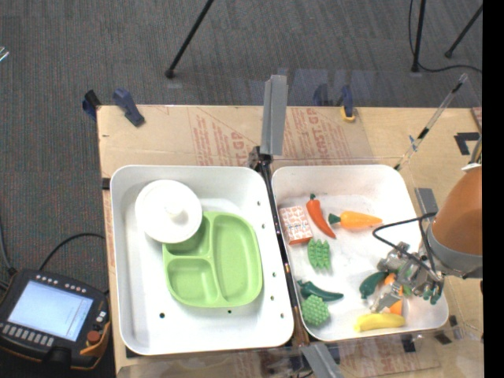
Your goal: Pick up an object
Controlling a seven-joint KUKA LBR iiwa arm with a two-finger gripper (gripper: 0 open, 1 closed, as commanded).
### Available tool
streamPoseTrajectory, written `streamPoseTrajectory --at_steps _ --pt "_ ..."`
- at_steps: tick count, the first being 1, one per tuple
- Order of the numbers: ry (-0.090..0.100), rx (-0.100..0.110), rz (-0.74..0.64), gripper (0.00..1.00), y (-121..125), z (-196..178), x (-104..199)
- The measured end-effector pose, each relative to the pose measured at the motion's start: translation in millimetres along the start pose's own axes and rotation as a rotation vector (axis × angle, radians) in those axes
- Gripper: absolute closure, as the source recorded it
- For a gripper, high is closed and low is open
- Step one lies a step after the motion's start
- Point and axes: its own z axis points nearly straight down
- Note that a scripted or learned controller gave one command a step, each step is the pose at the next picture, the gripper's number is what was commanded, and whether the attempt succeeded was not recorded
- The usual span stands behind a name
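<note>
My gripper (391, 290) hangs low over the right bin's (354, 176) front right corner. It sits right above a dark green toy (370, 283) and a small orange piece (396, 308). A yellow banana (379, 321) lies just in front of it. Further left in this bin are an orange carrot (358, 220), a red-orange pepper (319, 217), a pink box (295, 224), a green ridged piece (318, 254), a dark green pepper (321, 293) and a green knobbly ball (316, 311).
The left bin (126, 290) holds a green divided tray (216, 262) with a white round lid (168, 210) over its back left corner. A grey divider post (273, 120) stands between the bins at the back. The grey arm (465, 227) comes in from the right.
</note>
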Motion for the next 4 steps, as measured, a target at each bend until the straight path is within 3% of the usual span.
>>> streamPoseTrajectory --at_steps 1,2,3,4 --pt "0.000 -0.001 -0.003 1.00 1 -9 0" --pt "0.003 0.000 0.106 1.00 44 1 7" --pt "-0.009 -0.002 -0.077 1.00 67 -174 43" --pt "0.013 0.001 -0.260 1.00 82 -29 58"
